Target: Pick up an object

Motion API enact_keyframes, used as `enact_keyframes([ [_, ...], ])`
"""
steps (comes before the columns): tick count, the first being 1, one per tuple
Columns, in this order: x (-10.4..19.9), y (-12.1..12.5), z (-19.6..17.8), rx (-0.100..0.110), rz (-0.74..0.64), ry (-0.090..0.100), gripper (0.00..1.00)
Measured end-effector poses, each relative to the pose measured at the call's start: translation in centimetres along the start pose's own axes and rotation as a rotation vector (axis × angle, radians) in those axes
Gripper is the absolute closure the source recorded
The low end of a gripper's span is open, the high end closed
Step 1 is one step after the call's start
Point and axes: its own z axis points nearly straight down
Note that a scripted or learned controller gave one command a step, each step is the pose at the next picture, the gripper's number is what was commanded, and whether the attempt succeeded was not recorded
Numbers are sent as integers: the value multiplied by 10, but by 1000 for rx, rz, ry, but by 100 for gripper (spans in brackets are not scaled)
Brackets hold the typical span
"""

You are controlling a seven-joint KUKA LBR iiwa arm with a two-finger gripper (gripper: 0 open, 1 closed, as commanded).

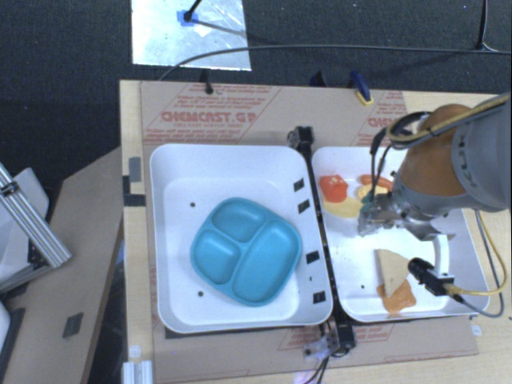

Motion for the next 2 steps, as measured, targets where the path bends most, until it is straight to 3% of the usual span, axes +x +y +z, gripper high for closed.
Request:
enact_keyframes([
  [2, -1, -17, -108, -4, -2, -1, 100],
])
